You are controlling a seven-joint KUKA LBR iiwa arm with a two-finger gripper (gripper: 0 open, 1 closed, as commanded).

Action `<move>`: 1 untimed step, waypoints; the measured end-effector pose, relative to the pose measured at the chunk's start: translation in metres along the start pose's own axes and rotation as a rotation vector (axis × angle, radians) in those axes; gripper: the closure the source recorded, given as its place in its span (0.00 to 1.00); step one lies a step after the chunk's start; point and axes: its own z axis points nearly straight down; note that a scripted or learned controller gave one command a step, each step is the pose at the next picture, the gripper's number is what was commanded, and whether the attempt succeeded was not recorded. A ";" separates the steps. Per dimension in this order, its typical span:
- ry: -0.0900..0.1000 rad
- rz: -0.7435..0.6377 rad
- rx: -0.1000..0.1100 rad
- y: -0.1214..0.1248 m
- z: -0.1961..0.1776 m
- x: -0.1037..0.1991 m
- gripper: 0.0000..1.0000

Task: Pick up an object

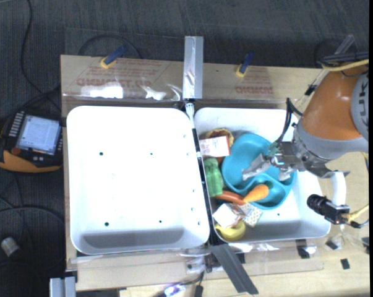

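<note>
From the overhead camera view, the pick looks begun but not finished. The grey arm with its orange band reaches in from the right, and its two-finger gripper sits low over the right-hand shallow white bin, right at the shiny blue plastic bowl. The metal fingers lie against the bowl's inner hollow; whether they are spread or pinched on the rim I cannot tell (they blur into the blue). Nothing appears lifted clear of the bin, so I judge that a firm grasp and the raising both remain.

The likeliest target is the blue bowl, which rests in the middle of the right bin, tipped so its opening faces up and a little toward the left. It has no strong long axis, being roughly round, though the visible shape stretches from far-left to near-right.

Around it lie other candidates: an orange carrot-shaped toy just at the bowl's near edge, its long axis running left to right and its thicker end toward the right; a green bottle-like object against the bin's left wall, lengthwise near to far; a white and red card packet at the far left; and a yellow rounded piece at the near wall.

The left-hand shallow white bin holds none of these things.
</note>
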 end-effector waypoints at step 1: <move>-0.001 -0.172 -0.001 -0.027 0.053 -0.012 0.00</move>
